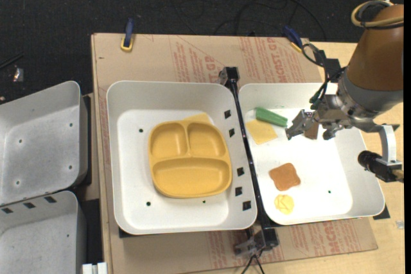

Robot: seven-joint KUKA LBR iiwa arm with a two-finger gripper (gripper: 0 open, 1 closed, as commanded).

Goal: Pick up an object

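**Hovering over the right bin, nothing taken yet**

My pincer point(311, 126) hangs above the right bin point(359, 202), and nothing sits between its parts; whether it stands wide or narrow I cannot tell from this slant. Taking the pincer as my landmark: the green block point(271, 117) lies just beside it toward the divider, the pale yellow slab point(262, 132) is a little further that way and lower, the brown waffle-like piece point(284, 176) is below it toward the near rim, and the small yellow round piece point(284, 203) beyond that. Across the divider, the yellow divided tray point(190, 160) rests in the left bin point(122, 138).

I judge the green block the nearest target. To do it well, I should centre over it, straddle its short width, and descend straight.
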